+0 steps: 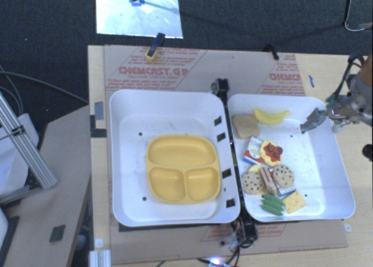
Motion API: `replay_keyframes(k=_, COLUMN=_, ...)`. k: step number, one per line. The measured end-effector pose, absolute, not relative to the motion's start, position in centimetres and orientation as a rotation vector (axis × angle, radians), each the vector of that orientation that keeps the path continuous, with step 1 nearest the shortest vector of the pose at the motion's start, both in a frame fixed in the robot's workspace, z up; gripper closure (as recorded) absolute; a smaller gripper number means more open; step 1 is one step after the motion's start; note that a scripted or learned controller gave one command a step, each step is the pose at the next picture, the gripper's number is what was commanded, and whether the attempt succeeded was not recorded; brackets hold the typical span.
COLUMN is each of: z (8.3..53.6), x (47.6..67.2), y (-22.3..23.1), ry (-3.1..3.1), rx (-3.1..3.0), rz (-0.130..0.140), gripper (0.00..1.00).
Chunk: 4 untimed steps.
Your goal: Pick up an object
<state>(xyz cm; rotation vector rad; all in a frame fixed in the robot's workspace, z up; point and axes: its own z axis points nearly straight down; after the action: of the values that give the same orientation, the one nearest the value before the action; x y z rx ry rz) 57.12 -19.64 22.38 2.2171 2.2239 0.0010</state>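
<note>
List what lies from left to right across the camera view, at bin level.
Yellow divided tray in the left bin → slice of bread → banana in the right bin → gripper.

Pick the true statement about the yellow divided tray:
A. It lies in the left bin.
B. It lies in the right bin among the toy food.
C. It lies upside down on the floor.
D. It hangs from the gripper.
A: the yellow divided tray lies flat, compartments up, in the left bin.
</note>
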Motion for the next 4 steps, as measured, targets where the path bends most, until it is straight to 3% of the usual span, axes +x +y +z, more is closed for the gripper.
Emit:
replay_keyframes(k=1, z=8.0, x=57.9, y=-16.9, ry=2.228, rx=2.215, rz=0.002, gripper=0.0)
replay_keyframes(k=2, z=8.5, x=65.3, y=-8.9, ry=2.236, rx=2.212, rz=0.001, gripper=0.0)
replay_keyframes(k=3, z=8.4, x=59.9, y=-8.9, ry=2.223, rx=2.223, rz=-0.002, gripper=0.0)
replay_keyframes(k=4, z=8.4, x=55.7, y=-9.6, ry=2.222, rx=2.223, rz=-0.001, gripper=0.0)
